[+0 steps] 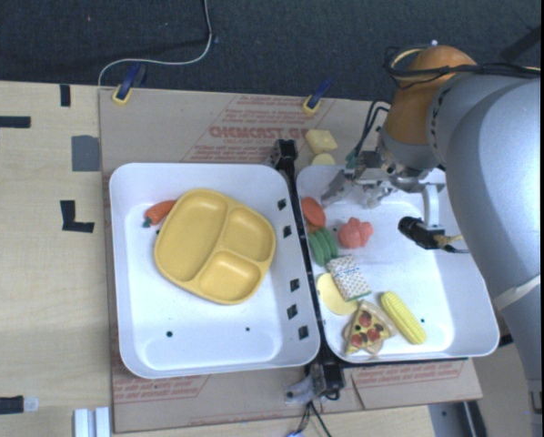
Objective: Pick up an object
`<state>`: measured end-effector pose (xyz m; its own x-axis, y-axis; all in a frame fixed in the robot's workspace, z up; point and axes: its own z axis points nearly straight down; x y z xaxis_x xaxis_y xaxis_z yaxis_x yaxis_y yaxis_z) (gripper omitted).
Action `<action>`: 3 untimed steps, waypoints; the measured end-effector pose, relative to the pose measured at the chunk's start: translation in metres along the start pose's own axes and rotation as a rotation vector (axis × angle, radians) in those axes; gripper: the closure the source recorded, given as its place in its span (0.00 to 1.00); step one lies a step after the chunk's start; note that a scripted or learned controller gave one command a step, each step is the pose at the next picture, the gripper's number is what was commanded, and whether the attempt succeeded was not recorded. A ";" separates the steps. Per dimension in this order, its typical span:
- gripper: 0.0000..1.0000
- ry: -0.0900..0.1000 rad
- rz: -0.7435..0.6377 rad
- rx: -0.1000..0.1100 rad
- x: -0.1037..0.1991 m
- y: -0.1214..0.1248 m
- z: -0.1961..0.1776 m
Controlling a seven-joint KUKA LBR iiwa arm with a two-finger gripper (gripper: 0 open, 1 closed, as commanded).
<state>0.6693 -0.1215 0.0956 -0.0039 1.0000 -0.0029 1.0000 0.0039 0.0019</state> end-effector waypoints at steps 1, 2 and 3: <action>0.00 0.004 0.008 0.012 -0.014 -0.104 0.003; 0.00 -0.003 0.000 0.001 0.004 -0.045 0.010; 0.00 -0.004 0.000 0.023 0.015 -0.020 0.011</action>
<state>0.6489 -0.1068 0.0846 -0.0039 1.0000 -0.0065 0.9998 0.0038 -0.0207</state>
